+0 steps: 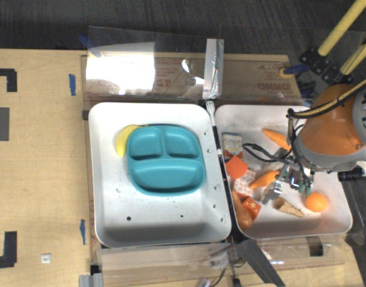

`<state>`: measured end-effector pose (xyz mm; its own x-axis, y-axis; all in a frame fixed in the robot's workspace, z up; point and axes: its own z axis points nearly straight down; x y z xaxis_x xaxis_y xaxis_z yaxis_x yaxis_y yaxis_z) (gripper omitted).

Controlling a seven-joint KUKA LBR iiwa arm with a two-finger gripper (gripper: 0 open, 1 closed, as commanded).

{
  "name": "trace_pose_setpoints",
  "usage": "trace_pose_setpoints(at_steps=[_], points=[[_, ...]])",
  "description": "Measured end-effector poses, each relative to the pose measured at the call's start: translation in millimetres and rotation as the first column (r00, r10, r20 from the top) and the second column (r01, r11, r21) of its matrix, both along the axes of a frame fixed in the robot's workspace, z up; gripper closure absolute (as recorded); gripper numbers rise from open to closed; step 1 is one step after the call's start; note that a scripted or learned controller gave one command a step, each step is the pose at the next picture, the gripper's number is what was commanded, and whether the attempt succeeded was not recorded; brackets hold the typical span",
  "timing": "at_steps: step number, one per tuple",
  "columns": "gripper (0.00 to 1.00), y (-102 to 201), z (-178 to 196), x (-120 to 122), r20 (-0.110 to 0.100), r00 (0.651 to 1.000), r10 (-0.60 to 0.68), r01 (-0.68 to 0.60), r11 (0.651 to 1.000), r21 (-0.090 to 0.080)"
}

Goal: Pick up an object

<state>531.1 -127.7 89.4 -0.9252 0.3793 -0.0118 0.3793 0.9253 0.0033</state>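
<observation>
My gripper (281, 183) hangs low in the right bin (332, 223), just above a clutter of small play-food pieces. Under and beside it lie an orange carrot-like piece (262, 180), an orange-red block (235, 165), a red piece (250, 208) and a tan wedge (289, 207). An orange ball (316, 202) sits to the right of the gripper, and another orange carrot (275, 137) lies further back. A small grey-white packet (232, 143) rests near the bin's back left. The arm's orange band (332, 130) covers the bin's far right side.
The left bin (111, 214) holds a teal divided plate (165, 158) with a yellow object (123, 137) half tucked under its left edge. A clear plastic screen (147, 70) and a metal post (213, 67) stand behind the bins. Cardboard bench surface (33, 178) lies to the left.
</observation>
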Motion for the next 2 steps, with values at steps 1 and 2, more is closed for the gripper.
trace_pose_setpoints(at_steps=[1,2], points=[[0.0,-19,40,84,-0.002,1.0,0.03,-0.03,1.0,0.0],[0.0,-57,-1,67,-0.004,1.0,0.019,-0.019,1.0,-0.001]])
